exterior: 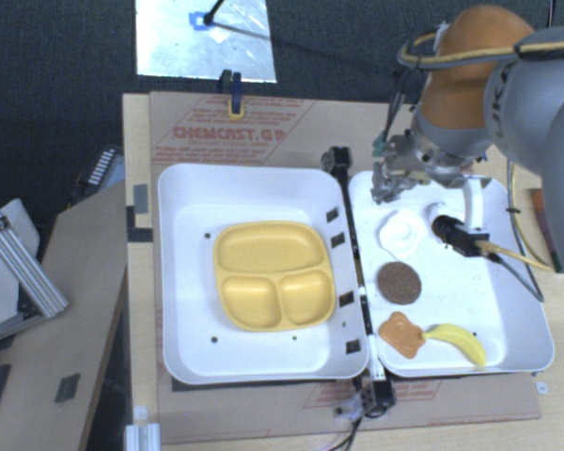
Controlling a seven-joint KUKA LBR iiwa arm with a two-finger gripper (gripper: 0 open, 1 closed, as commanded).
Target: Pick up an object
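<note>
The right bin (517,318) holds a white round lid-like piece (399,232), a brown disc (399,283), an orange chunk (401,334) and a yellow banana (458,342). My gripper (388,184) hangs over the bin's far left corner, just above and behind the white piece. Nothing can be seen in it. The brown disc, orange chunk and banana lie well in front of it, toward the near edge.
The left bin (183,252) carries a yellow three-compartment tray (268,275). A black divider with clips (350,252) runs between the bins. The grey arm with its orange band (470,64) and its cables (508,252) crosses the right bin's far right.
</note>
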